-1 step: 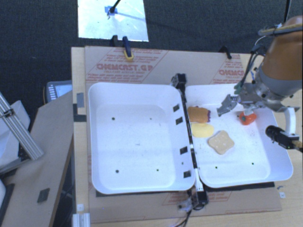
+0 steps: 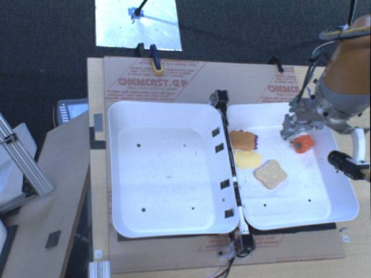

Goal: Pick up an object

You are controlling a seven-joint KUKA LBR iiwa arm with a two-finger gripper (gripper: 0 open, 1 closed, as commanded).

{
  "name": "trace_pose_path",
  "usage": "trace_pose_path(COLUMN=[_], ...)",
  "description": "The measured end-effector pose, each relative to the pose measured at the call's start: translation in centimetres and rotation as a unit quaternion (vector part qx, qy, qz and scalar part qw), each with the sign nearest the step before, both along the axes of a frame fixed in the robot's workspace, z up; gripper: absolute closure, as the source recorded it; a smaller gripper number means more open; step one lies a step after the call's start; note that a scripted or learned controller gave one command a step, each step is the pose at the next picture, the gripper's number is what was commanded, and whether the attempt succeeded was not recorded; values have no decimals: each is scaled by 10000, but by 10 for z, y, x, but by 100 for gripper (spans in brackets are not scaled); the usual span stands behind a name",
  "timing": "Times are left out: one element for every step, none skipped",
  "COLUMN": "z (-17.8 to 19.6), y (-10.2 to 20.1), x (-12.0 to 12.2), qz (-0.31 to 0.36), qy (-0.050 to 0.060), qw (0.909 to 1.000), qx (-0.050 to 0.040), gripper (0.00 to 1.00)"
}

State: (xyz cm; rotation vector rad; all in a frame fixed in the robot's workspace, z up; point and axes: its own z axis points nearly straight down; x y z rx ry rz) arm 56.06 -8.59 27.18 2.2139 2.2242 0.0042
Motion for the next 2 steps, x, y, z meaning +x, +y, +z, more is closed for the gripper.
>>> trace_pose_path(z=[83, 65], y=[99, 171], x=[-8, -38], qz=[41, 37], qy=[-30, 23], qw=[10000, 10000], qx=[10, 16], gripper=[100, 100])
